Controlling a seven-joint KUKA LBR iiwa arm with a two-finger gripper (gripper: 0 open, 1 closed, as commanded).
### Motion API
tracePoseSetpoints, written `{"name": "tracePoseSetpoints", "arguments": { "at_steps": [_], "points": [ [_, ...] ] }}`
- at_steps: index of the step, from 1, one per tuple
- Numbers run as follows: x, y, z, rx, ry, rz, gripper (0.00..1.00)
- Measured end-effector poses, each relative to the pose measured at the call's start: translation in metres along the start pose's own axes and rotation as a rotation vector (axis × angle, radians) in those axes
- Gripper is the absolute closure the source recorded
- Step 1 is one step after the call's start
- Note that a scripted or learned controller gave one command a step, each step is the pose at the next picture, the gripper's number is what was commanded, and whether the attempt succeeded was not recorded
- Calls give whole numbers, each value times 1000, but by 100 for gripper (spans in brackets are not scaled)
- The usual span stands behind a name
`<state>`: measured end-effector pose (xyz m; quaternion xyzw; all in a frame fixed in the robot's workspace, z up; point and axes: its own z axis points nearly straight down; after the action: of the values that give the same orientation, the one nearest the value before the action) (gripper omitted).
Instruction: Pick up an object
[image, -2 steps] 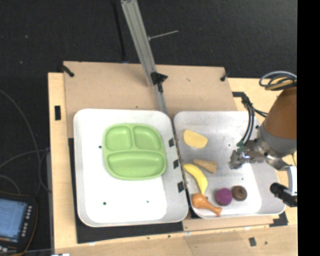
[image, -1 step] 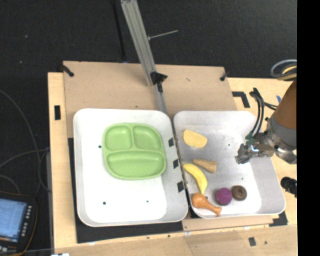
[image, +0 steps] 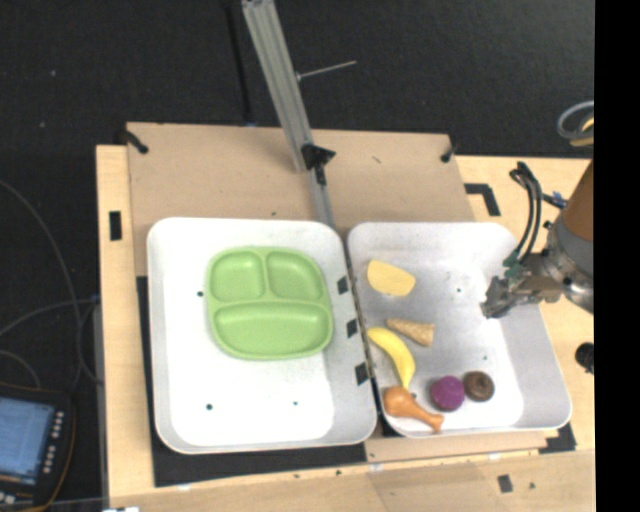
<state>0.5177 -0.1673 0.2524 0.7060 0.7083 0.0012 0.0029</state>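
Note:
The right bin (image: 470, 250) holds several toy foods: a yellow wedge (image: 389, 279), a tan cone (image: 412, 332), a banana (image: 393, 353), an orange drumstick (image: 410, 406), a purple plum (image: 447, 392) and a brown doughnut (image: 479, 386). My gripper (image: 500, 300) hangs over the right edge of that bin, well to the right of the cone and above the doughnut in the view. Nothing shows between its fingers.
The left bin (image: 180, 400) carries a green divided plate (image: 270, 303). A metal pole (image: 285, 95) rises from the back between the bins. Cables (image: 530, 200) run by the wrist at the right.

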Motion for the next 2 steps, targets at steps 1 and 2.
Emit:
{"name": "tracePoseSetpoints", "arguments": {
  "at_steps": [1, 2],
  "points": [
    [44, -9, 0, 4, 3, -3, 100],
    [99, -16, 10, 5, 4, -4, 100]
  ]
}}
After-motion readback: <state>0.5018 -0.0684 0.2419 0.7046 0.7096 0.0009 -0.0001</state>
